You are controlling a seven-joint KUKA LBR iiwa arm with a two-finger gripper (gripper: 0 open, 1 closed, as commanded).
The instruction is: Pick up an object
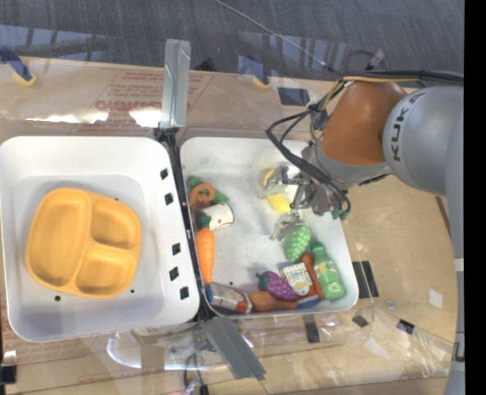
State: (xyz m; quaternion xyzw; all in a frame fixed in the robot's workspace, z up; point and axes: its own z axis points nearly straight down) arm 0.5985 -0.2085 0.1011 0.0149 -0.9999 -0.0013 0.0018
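— Where is the gripper (296, 197)?

— Low over the far right part of the right bin (243, 151), just above a yellow toy (278, 202). Whether its fingers are spread or closed, I cannot tell; nothing visibly sits between them.

— And the things to pick?

— All in the right bin. A green bumpy toy (297, 241) lies just near of the gripper, a carrot (204, 253) along the left wall, purple grapes (280, 284) and a green bottle (329, 278) at the near edge.

— The left bin (29, 151)?

— It holds a yellow divided plate (82, 241).
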